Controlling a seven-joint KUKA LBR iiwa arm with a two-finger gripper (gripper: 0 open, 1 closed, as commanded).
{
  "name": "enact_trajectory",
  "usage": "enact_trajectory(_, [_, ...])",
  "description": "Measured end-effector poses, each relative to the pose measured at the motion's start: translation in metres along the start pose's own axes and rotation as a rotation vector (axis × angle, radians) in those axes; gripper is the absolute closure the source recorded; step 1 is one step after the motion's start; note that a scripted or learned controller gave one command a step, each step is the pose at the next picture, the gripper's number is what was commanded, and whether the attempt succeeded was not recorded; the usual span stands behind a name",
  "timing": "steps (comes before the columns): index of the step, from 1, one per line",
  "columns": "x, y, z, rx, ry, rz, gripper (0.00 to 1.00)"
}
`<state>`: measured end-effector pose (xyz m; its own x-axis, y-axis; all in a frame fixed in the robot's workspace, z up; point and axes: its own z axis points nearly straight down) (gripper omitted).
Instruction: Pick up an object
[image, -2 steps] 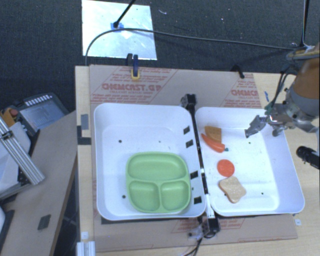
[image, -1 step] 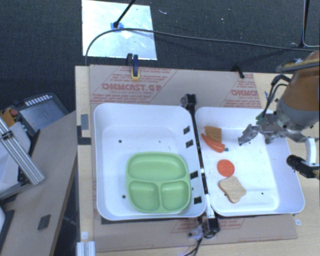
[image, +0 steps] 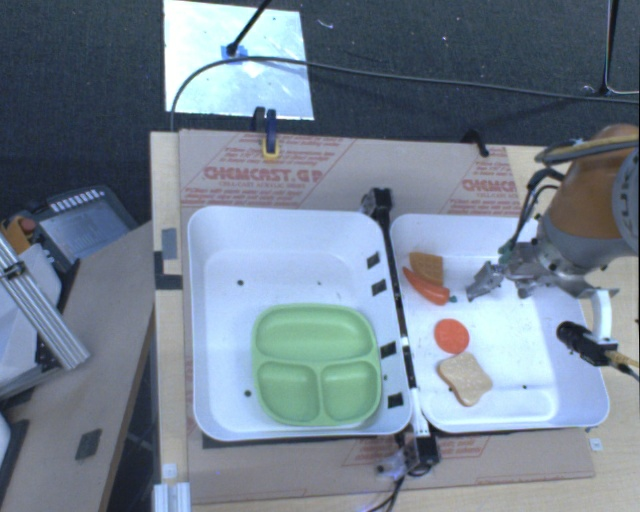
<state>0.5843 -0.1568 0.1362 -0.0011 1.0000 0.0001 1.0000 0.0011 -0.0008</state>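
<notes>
Green divided plate (image: 318, 362) sits toward the near edge of the left bin (image: 215, 240). Over in the right bin (image: 575, 405), the gripper (image: 498, 279) hangs low by the far edge, fingers parted with nothing between them. Just to its left lie a tan cracker (image: 427, 266) and a red pepper (image: 428, 289), close together. Nearer the front edge, an orange disc (image: 452, 334) and a bread slice (image: 465, 379) beside it.

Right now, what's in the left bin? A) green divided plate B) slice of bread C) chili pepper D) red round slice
A: the green divided plate lies in the left bin; the bread slice, red round slice and chili pepper lie in the right bin.
</notes>
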Motion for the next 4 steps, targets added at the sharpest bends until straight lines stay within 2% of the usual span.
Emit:
enact_trajectory(1, [0.0, 0.001, -0.013, -0.005, -0.001, 0.0, 1.0])
enact_trajectory(2, [-0.007, -0.001, -0.075, -0.008, -0.002, 0.0, 1.0])
enact_trajectory(3, [-0.007, 0.0, -0.082, -0.004, -0.001, -0.001, 1.0])
enact_trajectory(4, [0.049, 0.003, -0.091, -0.004, 0.001, -0.008, 1.0])
